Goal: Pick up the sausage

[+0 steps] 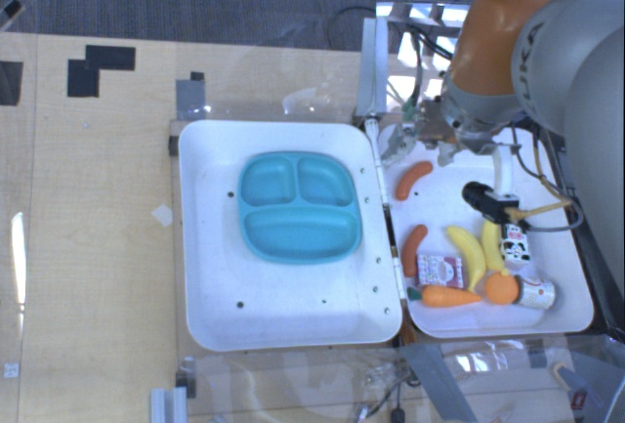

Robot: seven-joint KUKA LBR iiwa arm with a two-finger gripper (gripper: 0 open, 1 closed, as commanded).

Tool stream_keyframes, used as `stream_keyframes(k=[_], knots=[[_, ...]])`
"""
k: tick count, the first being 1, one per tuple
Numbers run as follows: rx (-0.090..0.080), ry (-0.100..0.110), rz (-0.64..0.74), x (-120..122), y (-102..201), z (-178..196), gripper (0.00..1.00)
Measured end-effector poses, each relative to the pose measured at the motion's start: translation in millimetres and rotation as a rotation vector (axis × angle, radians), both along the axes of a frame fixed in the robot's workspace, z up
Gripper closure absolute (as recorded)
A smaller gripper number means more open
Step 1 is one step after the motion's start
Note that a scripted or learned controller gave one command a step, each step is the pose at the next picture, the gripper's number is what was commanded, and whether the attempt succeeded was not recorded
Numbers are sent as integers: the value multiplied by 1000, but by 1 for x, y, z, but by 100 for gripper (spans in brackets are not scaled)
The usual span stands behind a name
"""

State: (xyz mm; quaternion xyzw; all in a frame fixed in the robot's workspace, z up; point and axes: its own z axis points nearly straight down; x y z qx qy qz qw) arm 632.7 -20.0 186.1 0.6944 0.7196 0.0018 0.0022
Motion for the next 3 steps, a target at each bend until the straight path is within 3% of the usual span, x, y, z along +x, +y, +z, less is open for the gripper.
stream_keyframes(k=[1,2,3], knots=[[0,1,17,-12,-5,0,0],[-2,0,120,7,-108,-44,0],[-4,-12,239,40,-80,-86,0]])
